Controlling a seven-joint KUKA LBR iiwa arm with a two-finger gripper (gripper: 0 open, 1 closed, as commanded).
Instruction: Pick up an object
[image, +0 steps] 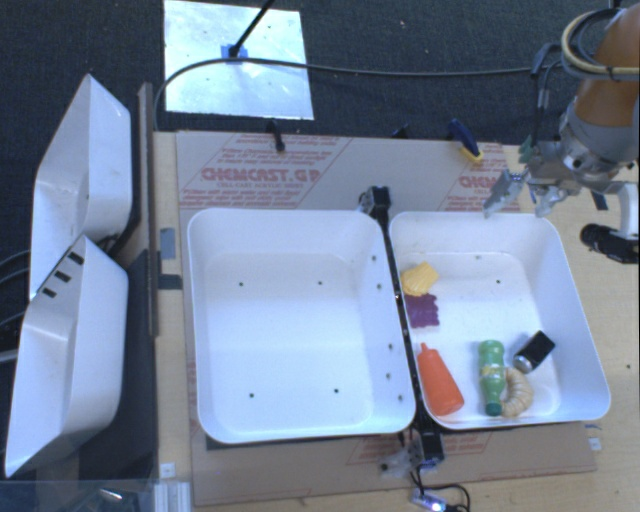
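Over at the far right corner, the gripper (521, 196) hangs above the far rim of the right bin (570, 290), its two fingers spread apart with nothing between them — released, holding no object. Down in that bin the objects sit well apart from it. Against the left wall there's a yellow piece (419, 278), and just nearer, touching it, a purple piece (422, 311). Nearer again along that wall lies the orange bottle (439, 380), long axis running near to far, narrow neck pointing to the far side and slightly left, fat end toward the near rim. To its right the green bottle (490, 375) lies almost parallel, long axis near to far. A pale curved piece (517, 392) curls against the green bottle's near end, and a small black block (535, 351) rests tilted just to the right. Beside all this sits the left bin (290, 330).
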